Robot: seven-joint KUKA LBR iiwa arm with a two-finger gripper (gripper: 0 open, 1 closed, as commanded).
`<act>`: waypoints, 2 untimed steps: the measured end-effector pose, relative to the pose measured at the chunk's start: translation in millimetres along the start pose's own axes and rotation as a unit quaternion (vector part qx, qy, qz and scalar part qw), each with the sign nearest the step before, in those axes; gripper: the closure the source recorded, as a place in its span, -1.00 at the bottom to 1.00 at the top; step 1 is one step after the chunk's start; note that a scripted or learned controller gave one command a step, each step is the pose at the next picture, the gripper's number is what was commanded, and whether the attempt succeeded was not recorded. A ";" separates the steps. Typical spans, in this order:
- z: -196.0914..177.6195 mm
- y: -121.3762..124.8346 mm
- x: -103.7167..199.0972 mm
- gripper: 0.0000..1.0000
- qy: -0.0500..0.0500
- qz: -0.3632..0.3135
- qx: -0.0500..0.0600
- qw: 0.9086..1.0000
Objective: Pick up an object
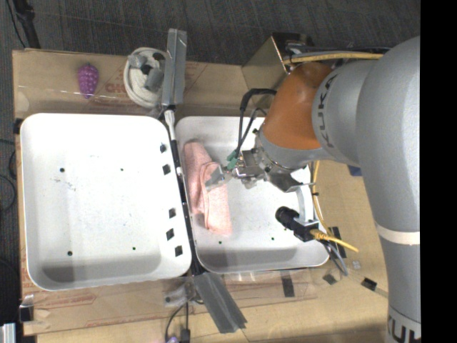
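Note:
A pink folded cloth (207, 191) lies along the left wall of the right bin (246, 259), its long side running front to back. My gripper (220, 177) reaches in from the right and sits low over the cloth's upper right part, at or just above its surface. The grey arm with its orange band hides the right side of this bin. I cannot see whether any of the cloth is caught in the gripper.
The left bin (93, 199) stands beside the right one, with a grey divider rail (178, 213) between them. On the bench behind the left bin rest a small purple object (88, 79) and a white round holder (145, 76).

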State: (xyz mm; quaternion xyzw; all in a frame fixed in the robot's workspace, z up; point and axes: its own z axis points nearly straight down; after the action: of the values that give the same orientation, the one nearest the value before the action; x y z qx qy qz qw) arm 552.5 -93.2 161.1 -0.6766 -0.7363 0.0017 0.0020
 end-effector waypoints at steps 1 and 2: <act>68.4 -4.3 -6.2 -1.00 0.000 -0.078 -0.003 0.997; 68.4 -21.1 -3.9 -1.00 0.000 -0.064 -0.003 0.998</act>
State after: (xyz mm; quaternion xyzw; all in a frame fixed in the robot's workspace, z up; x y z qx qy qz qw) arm 531.4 -98.9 92.8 -0.6281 -0.7781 -0.0004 0.0005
